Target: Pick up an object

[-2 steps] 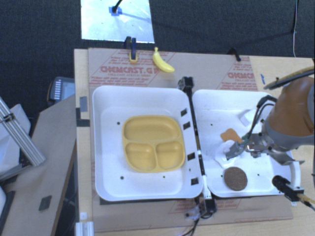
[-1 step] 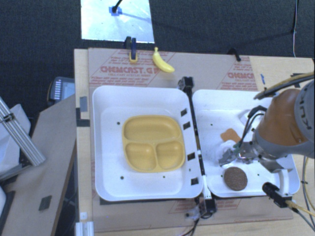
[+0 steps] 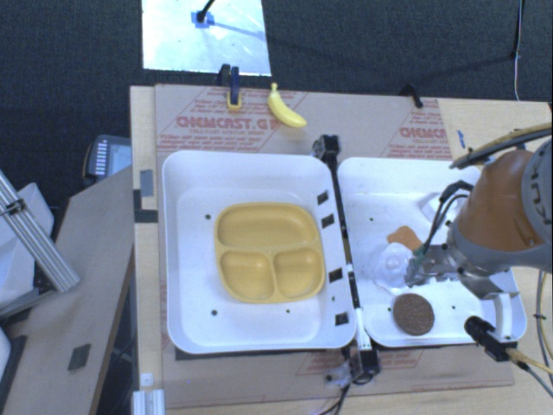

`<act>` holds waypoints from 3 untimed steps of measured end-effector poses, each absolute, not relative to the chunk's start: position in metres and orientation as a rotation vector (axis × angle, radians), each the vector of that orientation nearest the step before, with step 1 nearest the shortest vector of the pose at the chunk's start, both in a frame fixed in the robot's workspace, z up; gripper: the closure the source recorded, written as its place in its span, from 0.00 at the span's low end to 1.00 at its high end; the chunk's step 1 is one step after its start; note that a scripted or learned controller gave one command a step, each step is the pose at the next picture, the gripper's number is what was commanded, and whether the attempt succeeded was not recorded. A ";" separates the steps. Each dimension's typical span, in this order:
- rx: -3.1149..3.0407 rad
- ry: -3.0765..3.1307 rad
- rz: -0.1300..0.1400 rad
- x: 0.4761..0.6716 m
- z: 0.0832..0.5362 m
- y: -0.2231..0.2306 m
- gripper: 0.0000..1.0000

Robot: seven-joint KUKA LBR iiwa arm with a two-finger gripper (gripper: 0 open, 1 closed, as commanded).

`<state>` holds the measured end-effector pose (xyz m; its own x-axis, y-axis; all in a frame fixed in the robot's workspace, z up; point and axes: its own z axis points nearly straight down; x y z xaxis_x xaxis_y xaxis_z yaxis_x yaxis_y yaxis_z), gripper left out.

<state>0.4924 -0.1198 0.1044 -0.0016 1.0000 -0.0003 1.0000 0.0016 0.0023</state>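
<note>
In the right bin lie a brown round disc near the front wall, a clear plastic cup on its side, and a small orange piece behind it. My gripper reaches down from the orange-banded wrist just right of the clear cup and above the brown disc. The wrist hides much of the bin's right half.
The left bin holds a yellow divided tray. A yellow banana lies on the cardboard behind the bins, next to a yellow clamp. A black divider strip runs between the bins.
</note>
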 end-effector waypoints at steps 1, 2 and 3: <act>2.213 2.222 0.006 0.490 0.162 -0.111 1.00; 2.211 2.221 0.008 0.496 0.226 -0.113 1.00; 2.219 2.223 0.000 0.496 0.203 -0.113 1.00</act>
<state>0.4963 -0.1134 0.2029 -0.0018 1.0000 0.0000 1.0000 0.0018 0.0001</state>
